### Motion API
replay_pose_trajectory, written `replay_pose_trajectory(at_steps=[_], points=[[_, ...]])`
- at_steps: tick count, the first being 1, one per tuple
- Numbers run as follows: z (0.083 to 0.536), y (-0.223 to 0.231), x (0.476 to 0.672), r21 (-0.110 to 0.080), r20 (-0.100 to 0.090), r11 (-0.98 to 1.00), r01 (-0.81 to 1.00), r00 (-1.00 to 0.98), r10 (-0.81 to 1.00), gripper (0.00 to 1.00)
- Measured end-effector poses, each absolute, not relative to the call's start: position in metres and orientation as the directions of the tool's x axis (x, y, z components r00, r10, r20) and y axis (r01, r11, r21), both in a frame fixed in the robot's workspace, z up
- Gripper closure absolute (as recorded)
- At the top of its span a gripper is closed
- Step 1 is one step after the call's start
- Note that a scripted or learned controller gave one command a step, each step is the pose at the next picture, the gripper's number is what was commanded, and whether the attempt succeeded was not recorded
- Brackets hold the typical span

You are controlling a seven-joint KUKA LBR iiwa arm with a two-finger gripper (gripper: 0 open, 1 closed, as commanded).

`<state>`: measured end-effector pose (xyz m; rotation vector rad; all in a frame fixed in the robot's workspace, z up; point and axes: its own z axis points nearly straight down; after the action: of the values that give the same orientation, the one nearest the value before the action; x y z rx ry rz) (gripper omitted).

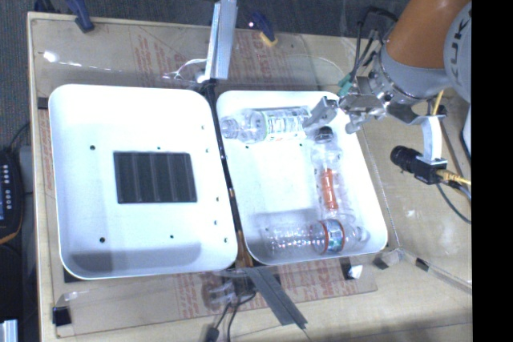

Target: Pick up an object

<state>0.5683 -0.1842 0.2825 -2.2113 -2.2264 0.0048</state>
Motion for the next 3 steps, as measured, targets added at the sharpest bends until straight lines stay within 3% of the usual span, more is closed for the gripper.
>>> replay_pose_trajectory(at_steps=[1,2,3], points=[[0.163,-0.209,0.632,-0.005,0.0,0.037,0.999,-0.037,0.999,0.0],[0.137,-0.213,0.649,0.009,-0.006,0.105,0.994,-0.105,0.994,0.0],[0.129,-0.219,0.654,-0.001,-0.009,0.189,0.982,-0.189,0.982,0.0]])
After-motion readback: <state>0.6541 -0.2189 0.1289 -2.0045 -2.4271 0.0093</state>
